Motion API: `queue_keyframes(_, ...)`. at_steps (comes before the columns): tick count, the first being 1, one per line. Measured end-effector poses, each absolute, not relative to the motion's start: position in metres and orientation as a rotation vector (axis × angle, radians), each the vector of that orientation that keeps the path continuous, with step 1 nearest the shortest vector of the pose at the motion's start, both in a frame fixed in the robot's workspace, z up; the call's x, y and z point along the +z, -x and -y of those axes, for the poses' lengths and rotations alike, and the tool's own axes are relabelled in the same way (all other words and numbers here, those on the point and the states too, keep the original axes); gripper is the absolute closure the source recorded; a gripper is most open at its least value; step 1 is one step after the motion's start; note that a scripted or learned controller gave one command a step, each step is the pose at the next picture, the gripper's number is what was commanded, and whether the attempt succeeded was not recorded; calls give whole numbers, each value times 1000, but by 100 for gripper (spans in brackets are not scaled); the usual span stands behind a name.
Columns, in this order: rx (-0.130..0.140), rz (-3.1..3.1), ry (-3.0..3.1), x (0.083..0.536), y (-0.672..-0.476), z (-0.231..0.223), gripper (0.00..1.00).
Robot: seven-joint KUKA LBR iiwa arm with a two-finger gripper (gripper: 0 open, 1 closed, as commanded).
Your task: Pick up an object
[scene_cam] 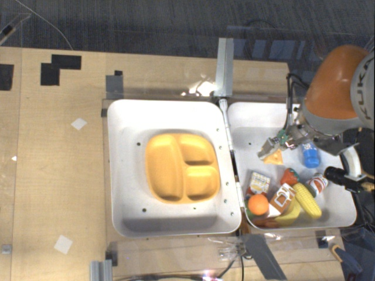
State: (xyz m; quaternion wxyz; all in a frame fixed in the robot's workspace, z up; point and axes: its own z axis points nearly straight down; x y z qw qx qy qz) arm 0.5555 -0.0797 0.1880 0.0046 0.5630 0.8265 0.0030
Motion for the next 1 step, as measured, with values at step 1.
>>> queue_keyframes(1,6,-2301,-2137,185,-599,-27,100)
